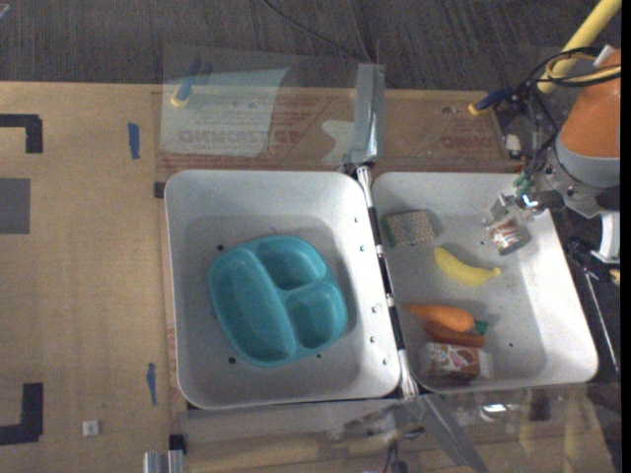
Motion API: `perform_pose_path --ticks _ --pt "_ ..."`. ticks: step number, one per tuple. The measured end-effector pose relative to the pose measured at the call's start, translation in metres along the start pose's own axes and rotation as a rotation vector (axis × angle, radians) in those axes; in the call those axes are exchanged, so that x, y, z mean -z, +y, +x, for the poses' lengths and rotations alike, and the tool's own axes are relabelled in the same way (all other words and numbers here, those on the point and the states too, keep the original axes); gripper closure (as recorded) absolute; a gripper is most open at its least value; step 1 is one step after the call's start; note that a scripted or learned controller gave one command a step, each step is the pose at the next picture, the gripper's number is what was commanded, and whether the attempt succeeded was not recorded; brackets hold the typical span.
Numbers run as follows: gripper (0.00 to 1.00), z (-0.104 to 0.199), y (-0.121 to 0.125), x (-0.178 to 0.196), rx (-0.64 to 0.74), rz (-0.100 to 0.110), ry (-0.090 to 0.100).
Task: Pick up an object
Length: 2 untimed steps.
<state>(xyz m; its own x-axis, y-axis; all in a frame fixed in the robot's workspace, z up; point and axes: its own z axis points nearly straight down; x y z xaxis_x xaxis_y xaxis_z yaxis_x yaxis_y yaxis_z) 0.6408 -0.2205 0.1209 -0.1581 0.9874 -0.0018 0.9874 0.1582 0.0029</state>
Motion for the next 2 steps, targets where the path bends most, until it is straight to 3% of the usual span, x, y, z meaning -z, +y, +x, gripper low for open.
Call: perform_pose_path --ticks 1,2 --pt "1.00 -0.001 0.001 0.010 0.000 -0.003 -0.002" --pt "1.00 0.036 0.034 0.096 0.010 0.000 0.000"
